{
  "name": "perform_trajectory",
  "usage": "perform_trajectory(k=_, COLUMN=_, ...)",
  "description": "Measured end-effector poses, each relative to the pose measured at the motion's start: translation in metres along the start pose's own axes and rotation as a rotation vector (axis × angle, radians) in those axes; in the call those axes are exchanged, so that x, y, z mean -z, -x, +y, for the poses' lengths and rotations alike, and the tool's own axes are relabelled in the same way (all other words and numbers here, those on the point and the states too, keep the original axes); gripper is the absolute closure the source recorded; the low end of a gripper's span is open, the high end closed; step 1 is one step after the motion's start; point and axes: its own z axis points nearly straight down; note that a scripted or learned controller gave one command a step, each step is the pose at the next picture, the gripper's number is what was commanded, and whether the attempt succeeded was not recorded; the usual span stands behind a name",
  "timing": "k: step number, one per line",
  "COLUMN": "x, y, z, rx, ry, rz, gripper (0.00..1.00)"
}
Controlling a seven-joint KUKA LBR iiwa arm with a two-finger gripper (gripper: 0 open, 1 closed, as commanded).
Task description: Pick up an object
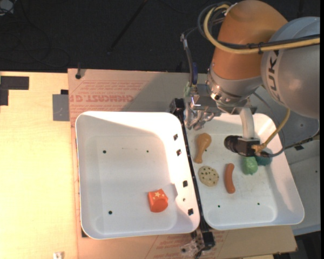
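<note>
My gripper [196, 121] hangs over the far left corner of the right bin [281, 209], close to the wall between the two bins. Just below it lies a tan drumstick-shaped piece [202, 146]. A round speckled cookie [208, 175] and a reddish sausage [229, 178] lie further toward the front. A green block [250, 165] sits to the right of the sausage. An orange-red cube [157, 200] rests near the front of the left bin [97, 144]. Nothing shows in the gripper's grasp.
The big grey and orange arm [248, 42] covers the far right part of the right bin. The two bins stand edge to edge on a brown board [129, 93]. A pale wooden bench top [27, 171] lies to the left.
</note>
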Motion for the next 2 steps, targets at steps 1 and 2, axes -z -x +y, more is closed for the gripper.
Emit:
perform_trajectory(k=1, x=0.038, y=-0.047, z=0.042, rx=0.002, ry=0.025, rz=0.001, gripper=1.00)
perform_trajectory(k=2, x=0.225, y=-0.100, z=0.037, rx=0.003, ry=0.036, rz=0.004, gripper=1.00)
